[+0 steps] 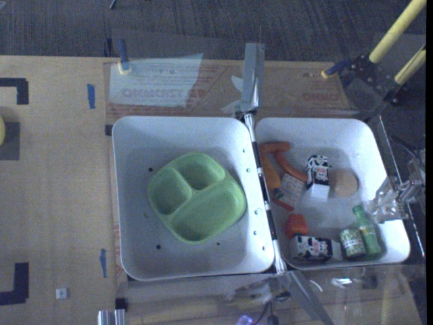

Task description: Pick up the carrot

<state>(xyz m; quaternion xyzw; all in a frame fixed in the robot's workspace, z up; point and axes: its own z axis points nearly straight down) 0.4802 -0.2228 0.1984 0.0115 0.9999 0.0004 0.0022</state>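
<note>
Two shallow white bins sit side by side on the wooden bench. The left bin [128, 181] carries a green plastic divided plate [196, 196], tilted a little in the middle. Over in the right bin [379, 154], the long orange carrot [270, 171] lies along the left wall, just beside an orange sausage-shaped piece [287, 164]. To their right stands a small black-and-white cow-print carton [318, 171], touching a round tan bun [344, 182]. Nearer the front: a second cow-print carton [312, 248], a green can [351, 242] and a green bottle [367, 230]. The gripper's state — cannot tell from here.
</note>
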